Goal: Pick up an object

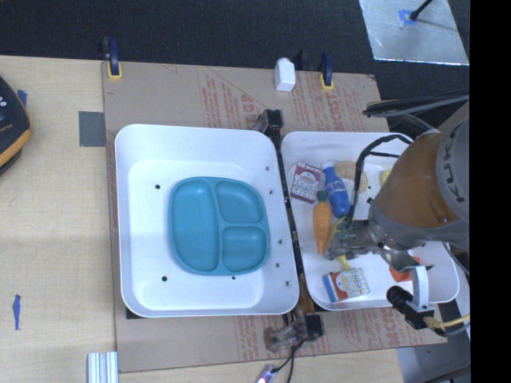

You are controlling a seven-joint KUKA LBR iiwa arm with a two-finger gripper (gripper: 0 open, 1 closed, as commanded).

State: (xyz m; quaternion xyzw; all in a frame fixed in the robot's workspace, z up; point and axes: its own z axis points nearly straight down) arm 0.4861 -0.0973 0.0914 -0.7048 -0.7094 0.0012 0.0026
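Wooden bench with a cardboard sheet (200,102) under two white bins. Left bin (132,214) has a blue divided plate (218,225). Right bin (307,146) holds a small pink packet (305,183), a blue bottle (336,193), an orange carrot-looking thing (321,226) and a little carton (346,285). The arm (419,186) covers most of that bin, and the gripper (348,242) is down right beside the carrot; can't tell its state.

Grey arm (455,174), broad orange band (411,186), looping black cable (369,154), dark lettering on casing
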